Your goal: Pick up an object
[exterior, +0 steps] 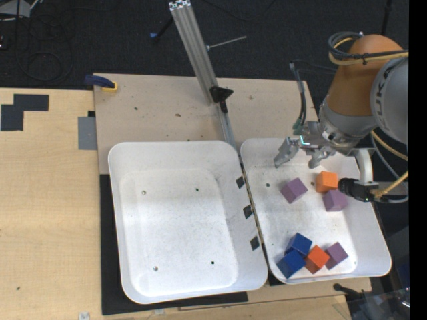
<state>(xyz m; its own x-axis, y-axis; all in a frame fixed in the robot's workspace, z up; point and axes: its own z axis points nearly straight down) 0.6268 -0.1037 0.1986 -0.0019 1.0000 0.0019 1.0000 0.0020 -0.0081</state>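
A purple cube [293, 190] is seen lying in the right bin [373, 262], just below and apart from the gripper [301, 155]. An orange cube [326, 181] and a second purple cube [335, 201] lie just to its right. Nearer the bin's front edge, blue cubes [294, 253], an orange cube and a purple one are clustered together. The fingers are spread open, with nothing held between them. The arm [363, 85] is bent in from the right above the bin's far end. The left bin [127, 159] is set alongside on the table [47, 199].
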